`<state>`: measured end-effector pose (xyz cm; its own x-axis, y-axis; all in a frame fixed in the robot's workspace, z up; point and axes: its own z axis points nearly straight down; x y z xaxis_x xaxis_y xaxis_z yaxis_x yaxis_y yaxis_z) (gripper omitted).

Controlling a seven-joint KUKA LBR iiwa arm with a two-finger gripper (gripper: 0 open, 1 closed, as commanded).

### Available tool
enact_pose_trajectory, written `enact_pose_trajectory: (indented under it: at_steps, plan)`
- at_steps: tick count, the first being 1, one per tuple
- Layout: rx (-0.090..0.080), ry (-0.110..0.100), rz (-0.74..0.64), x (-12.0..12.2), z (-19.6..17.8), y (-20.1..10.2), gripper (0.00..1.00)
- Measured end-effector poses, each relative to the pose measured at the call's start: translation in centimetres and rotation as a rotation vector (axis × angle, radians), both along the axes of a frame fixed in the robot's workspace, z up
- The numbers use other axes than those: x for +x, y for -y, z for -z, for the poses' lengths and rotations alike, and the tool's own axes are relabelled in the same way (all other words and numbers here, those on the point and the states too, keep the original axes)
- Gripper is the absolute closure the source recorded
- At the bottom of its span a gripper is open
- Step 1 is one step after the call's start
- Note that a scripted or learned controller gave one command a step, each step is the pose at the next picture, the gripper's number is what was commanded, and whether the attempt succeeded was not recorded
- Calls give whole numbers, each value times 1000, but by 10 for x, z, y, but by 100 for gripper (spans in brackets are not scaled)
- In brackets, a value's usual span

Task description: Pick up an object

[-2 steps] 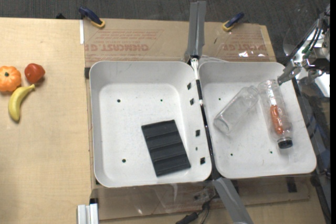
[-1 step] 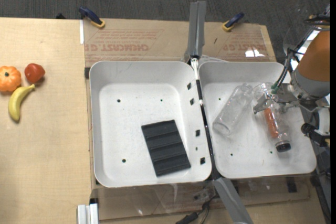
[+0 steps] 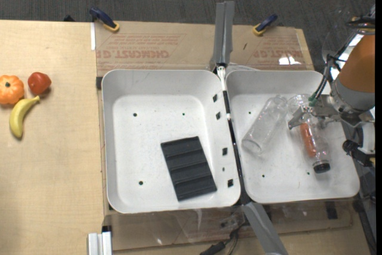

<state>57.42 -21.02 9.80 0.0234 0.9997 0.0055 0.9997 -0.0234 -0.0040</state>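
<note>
While my gripper [image 3: 305, 111] hangs over the right bin [image 3: 262, 185], the orange-filled bottle [image 3: 311, 143] lies just below it.
Whether my fingers are apart or together I cannot tell, and nothing visibly sits between them. That bottle rests near the bin's right wall, black cap toward the front, beside a clear plastic cup [image 3: 262, 125]. Cardboard [image 3: 155, 48] behind the bins reads "CHEMCRZT", printed upside down.

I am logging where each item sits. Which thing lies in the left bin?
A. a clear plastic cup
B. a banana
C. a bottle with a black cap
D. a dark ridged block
D: the dark ridged block lies alone on the floor of the left bin.
</note>
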Motion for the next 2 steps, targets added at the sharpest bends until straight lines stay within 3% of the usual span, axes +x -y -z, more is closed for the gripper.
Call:
enact_pose_trajectory:
  at_steps: [1,2]
  plan:
    - [-4,3,3,0,-10,2,100]
    - [-6,3,18,50,-96,-65,100]
